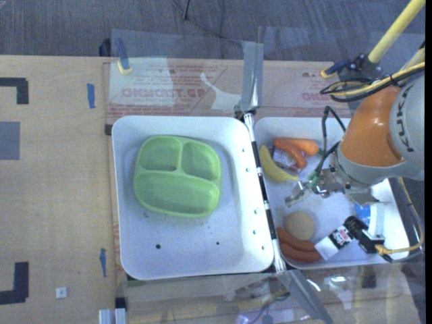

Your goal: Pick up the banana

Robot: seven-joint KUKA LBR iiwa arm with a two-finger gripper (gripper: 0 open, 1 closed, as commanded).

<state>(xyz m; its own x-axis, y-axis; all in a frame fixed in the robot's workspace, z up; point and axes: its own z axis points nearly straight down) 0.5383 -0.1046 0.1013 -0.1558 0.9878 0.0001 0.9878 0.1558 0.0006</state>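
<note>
Two shallow white bins sit side by side on the bench. The left bin (128, 201) holds a green divided plate (178, 175), three compartments, lying flat toward the bin's far side.

The right bin (398, 238) holds the rest. The pincer (302, 191) hangs over this bin's middle, under the orange-banded arm (371, 144). Whether the pincer is open or closed: cannot tell, metal parts too small and cluttered. Nothing visibly held.

The banana (271, 167) lies just beyond and left of the pincer, against the bin's left wall, curved, apart from the pincer. An orange carrot-like piece (295, 145) lies farther beyond the pincer, with a reddish wrapped item (289, 158) just beside it. A round tan item (300, 225) sits on the near side of the pincer; two hot-dog-like pieces (297, 246) lie nearer still, along the bin's near edge. A small white and black object (343, 238) lies near-right of the pincer.
</note>
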